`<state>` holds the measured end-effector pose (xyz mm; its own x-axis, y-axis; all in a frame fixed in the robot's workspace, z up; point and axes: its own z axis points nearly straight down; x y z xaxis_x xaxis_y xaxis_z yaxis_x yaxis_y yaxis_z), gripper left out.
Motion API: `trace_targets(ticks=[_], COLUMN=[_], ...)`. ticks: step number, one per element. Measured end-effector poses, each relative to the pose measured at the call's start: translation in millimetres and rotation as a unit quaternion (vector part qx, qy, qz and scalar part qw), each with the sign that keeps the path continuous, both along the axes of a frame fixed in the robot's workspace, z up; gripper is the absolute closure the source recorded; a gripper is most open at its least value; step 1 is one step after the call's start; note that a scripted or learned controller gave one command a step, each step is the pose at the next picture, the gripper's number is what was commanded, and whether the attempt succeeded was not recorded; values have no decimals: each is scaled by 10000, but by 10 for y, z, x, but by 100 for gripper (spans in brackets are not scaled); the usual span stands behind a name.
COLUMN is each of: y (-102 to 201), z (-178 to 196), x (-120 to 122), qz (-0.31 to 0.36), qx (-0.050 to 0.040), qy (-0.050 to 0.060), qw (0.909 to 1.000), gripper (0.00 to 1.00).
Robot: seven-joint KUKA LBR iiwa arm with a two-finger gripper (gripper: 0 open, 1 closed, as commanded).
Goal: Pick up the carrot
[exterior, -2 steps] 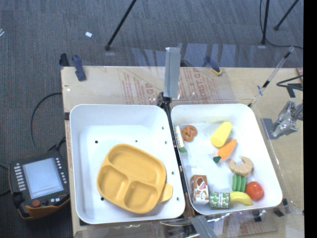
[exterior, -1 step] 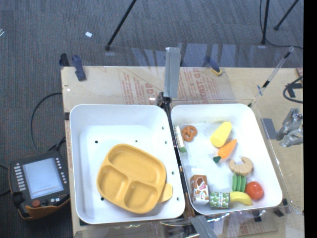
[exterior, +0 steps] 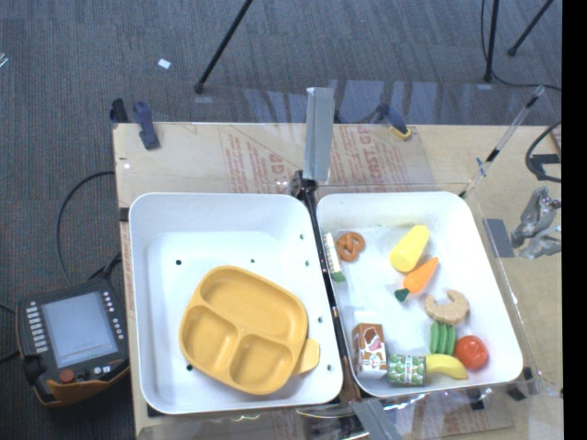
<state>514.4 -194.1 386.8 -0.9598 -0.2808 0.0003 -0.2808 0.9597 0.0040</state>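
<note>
Nothing lifted yet — the small orange plastic carrot with a green stub [exterior: 420,276] lies untouched in the right-hand shallow white bin [exterior: 491,255], tilted, just beside the yellow plastic lemon-shaped piece [exterior: 409,247] and near the tan round cookie-like toy [exterior: 447,307]. Over at the right edge, outside the bin, sits the metal gripper [exterior: 537,225] — well apart from the carrot, and whether it is spread or pressed together I cannot tell. Approach, descent and grasp all remain.
</note>
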Motion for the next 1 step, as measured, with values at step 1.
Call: trace_targets(ticks=[1], y=[381], z=[-86], x=[1086], qz=[697], qx=[13], qy=[14], qw=[9976], gripper=[100])
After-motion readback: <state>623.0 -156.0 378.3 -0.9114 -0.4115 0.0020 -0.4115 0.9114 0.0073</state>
